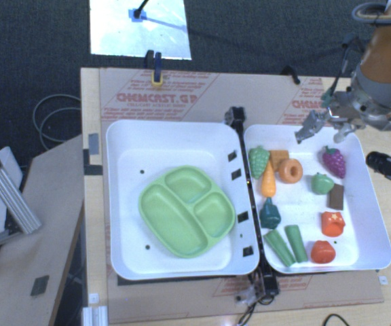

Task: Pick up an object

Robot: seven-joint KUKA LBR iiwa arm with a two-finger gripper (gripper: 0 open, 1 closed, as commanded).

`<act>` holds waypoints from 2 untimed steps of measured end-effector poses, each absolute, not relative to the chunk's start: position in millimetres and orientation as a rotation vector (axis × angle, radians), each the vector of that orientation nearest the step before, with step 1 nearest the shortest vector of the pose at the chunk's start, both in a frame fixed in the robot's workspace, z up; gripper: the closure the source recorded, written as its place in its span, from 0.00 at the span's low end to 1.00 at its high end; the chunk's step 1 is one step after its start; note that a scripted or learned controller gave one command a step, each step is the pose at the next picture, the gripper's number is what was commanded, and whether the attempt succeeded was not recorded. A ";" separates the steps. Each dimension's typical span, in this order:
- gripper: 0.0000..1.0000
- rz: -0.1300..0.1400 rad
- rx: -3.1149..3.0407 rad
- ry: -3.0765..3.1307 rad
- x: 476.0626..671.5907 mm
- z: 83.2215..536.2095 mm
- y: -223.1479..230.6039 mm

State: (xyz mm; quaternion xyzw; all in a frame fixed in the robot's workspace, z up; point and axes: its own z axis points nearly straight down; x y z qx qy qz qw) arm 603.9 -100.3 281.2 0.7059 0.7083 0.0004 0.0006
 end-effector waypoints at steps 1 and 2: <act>0.00 -0.003 2.222 2.223 603.4 226.2 -110.3; 0.00 -0.001 2.221 2.223 607.2 183.9 -111.0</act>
